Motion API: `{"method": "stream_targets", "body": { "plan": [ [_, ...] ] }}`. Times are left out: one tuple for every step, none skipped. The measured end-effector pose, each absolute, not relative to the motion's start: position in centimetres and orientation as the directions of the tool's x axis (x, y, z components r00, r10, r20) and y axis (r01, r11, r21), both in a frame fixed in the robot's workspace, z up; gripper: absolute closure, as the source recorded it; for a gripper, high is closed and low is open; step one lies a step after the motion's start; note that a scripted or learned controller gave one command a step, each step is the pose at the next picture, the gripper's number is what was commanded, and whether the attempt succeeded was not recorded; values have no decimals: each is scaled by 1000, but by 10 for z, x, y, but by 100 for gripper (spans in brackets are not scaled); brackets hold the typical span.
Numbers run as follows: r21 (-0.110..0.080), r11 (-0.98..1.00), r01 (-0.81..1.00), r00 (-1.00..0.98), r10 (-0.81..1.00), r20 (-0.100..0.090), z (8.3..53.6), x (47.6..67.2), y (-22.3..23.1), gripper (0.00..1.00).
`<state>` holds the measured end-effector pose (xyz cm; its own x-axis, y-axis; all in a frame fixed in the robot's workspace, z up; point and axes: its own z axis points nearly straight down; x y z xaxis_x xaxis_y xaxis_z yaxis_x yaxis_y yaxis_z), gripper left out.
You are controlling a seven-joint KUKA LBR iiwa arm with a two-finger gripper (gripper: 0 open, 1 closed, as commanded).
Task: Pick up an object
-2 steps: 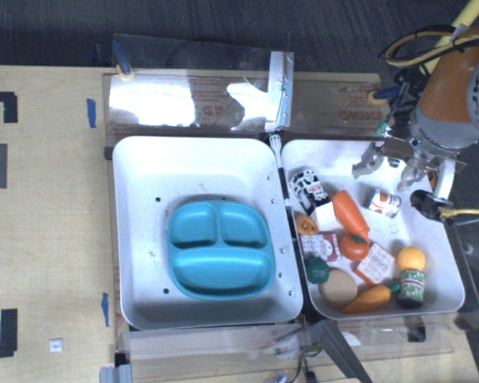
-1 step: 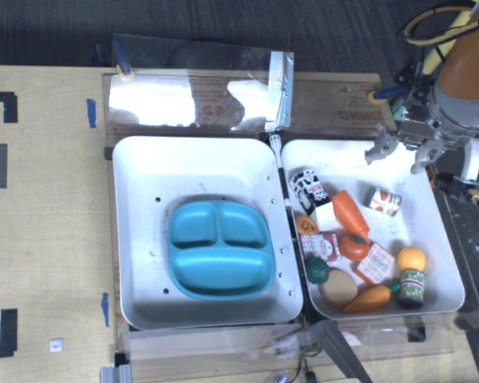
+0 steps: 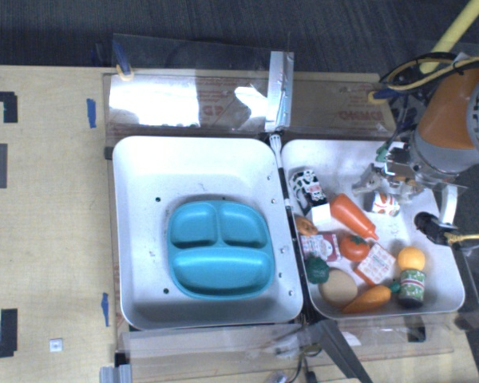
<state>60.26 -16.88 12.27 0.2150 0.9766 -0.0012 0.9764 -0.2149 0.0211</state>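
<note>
Hovering, fingers unreadable, the gripper (image 3: pixel 387 183) sits just right of the carrot (image 3: pixel 353 215).

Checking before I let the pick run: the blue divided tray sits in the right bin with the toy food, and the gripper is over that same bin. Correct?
Not quite. The blue divided tray lies in the left bin, apart from the toy food. The food pile, including the orange carrot, is in the right bin, and the gripper is indeed over that bin, as the camera view shows.
</note>
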Motion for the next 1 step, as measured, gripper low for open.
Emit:
{"method": "stream_targets", "body": {
  "plan": [
    [-1, -293, 956, 293, 956, -1, 99, 656, -179, 0]
  ]
}}
